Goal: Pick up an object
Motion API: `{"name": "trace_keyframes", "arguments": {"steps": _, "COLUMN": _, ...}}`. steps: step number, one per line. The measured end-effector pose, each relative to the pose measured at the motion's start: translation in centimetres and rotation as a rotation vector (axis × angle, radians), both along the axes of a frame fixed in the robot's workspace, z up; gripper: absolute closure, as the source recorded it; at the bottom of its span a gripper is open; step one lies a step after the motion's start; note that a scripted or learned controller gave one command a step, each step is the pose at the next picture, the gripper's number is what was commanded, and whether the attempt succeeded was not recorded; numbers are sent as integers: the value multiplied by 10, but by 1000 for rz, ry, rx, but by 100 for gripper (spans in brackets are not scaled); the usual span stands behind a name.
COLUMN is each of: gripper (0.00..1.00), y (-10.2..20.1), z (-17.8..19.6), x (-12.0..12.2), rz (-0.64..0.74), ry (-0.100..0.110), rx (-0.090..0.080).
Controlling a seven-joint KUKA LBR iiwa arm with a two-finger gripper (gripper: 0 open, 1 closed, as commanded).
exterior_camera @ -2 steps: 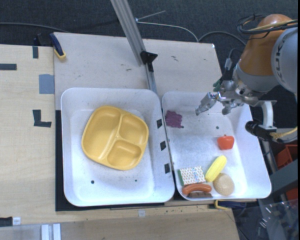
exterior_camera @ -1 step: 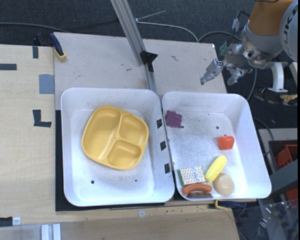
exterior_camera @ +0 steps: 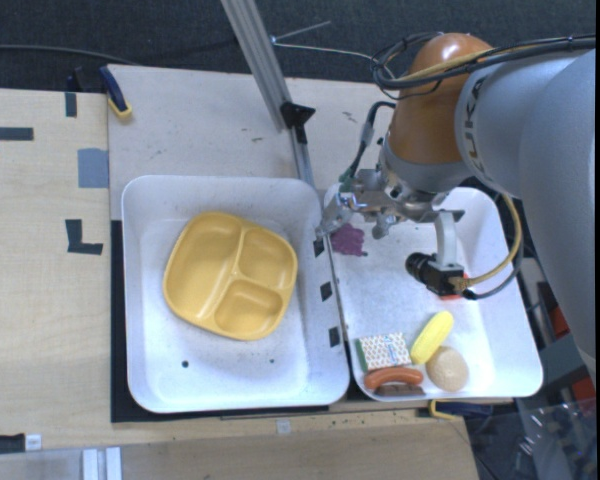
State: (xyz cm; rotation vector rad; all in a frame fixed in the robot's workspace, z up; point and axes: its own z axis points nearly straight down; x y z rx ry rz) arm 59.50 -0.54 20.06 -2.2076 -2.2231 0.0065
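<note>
My gripper (exterior_camera: 364, 211) hangs over the upper left corner of the right bin (exterior_camera: 395, 293), right above a small purple object (exterior_camera: 349, 240) that lies by the divider. The wrist hides how it meets that object. In the bin's front corner sit a yellow corn-like piece (exterior_camera: 432, 335), a tan round item (exterior_camera: 447, 368), a checkered packet (exterior_camera: 383, 349) and an orange-red sausage shape (exterior_camera: 393, 377). A yellow divided plate (exterior_camera: 232, 273) lies in the left bin (exterior_camera: 152, 363).
An aluminium post (exterior_camera: 255, 43) slants down to the bins' back edge, close to the gripper. A black and red cable fitting (exterior_camera: 435, 273) hangs from the arm over the right bin. A blue and yellow clip (exterior_camera: 115, 93) lies on the bench at back left.
</note>
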Motion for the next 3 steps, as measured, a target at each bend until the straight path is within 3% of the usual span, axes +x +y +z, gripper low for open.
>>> {"name": "trace_keyframes", "arguments": {"steps": 1, "gripper": 0, "y": 29, "z": -13, "x": -6, "rz": -3, "ry": -5, "rx": -3}}
{"name": "trace_keyframes", "arguments": {"steps": 2, "gripper": 100, "y": 27, "z": -3, "x": -6, "rz": -5, "ry": -6, "rx": -3}}
{"name": "trace_keyframes", "arguments": {"steps": 3, "gripper": 0, "y": 27, "z": -3, "x": -6, "rz": -5, "ry": -5, "rx": -3}}
